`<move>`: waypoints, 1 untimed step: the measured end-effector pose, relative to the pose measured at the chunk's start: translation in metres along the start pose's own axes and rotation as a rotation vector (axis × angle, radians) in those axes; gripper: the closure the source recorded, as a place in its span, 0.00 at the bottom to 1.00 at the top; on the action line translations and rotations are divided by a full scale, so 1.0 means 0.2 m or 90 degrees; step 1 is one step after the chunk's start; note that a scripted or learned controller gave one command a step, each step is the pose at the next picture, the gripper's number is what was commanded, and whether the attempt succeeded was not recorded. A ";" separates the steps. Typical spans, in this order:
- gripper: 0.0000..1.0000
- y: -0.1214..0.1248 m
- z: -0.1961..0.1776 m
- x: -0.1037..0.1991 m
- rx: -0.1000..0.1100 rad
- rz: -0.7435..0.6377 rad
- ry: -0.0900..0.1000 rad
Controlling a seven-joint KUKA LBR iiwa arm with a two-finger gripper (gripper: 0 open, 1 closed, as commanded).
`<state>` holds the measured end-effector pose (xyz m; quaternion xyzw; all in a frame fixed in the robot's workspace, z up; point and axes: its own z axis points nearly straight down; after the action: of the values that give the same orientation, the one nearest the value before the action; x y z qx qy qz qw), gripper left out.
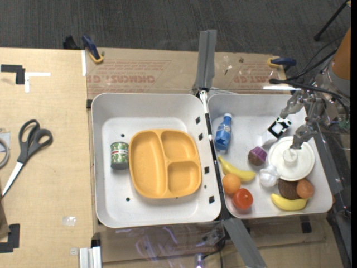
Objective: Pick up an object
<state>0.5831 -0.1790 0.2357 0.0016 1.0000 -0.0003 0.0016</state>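
Observation:
My gripper (294,127) hangs over the right bin (245,106), near its right side, with the fingers spread open and nothing between them. Just below it lies a round white dish (291,157). A black and white tag (277,127) lies to the gripper's left. Also in this bin are a blue bottle (223,132), a purple piece (257,156), a banana (237,171), an orange (231,183), a red tomato (242,198), a second banana (288,203), a brown lump (288,188) and a small orange ball (305,189).
The left bin (106,194) holds a yellow divided plate (165,163) and a small green can (119,154). Scissors (25,147) lie on the wooden bench at the far left. A grey bar (206,60) runs back from the seam between the bins.

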 end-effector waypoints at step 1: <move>0.00 0.20 0.65 0.03 0.000 0.064 0.000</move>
<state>0.5779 -0.1391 0.1052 0.0522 0.9986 -0.0001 0.0014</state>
